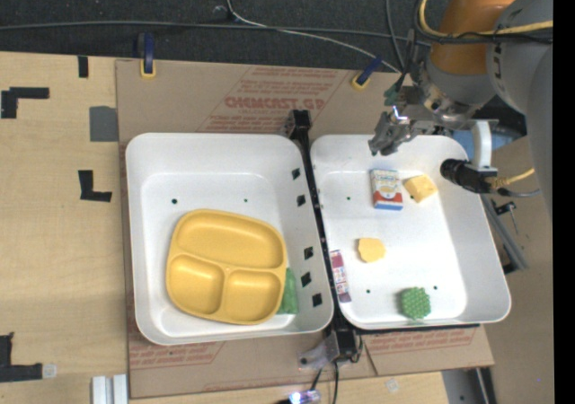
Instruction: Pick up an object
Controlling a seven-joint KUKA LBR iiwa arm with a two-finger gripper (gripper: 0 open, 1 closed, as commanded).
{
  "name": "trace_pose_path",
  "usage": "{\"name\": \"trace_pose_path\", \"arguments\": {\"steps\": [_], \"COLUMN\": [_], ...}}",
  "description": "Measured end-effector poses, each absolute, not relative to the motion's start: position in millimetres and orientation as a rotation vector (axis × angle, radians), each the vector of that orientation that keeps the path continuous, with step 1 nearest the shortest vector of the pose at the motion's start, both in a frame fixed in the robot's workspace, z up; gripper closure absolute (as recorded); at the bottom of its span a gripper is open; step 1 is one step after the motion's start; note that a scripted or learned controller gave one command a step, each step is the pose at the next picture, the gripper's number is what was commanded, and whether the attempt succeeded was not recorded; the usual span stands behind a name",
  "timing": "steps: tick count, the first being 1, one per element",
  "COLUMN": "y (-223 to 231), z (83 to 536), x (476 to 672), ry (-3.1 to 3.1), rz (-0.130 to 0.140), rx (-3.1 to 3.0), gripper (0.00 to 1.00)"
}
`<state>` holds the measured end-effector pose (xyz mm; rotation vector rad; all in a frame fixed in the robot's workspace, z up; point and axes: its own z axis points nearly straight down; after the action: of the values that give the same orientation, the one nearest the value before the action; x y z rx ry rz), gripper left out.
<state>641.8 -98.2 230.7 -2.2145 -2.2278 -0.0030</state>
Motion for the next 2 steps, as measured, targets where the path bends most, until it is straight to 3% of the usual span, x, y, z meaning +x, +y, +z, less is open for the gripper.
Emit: {"name": "trace_pose_path", "arguments": {"steps": [2], "y": [0.9], "z": [224.7], "x": [645.3], "ry": [-2.227], "rz": [0.0], "rx": [-2.214], "gripper": [1.0]}}
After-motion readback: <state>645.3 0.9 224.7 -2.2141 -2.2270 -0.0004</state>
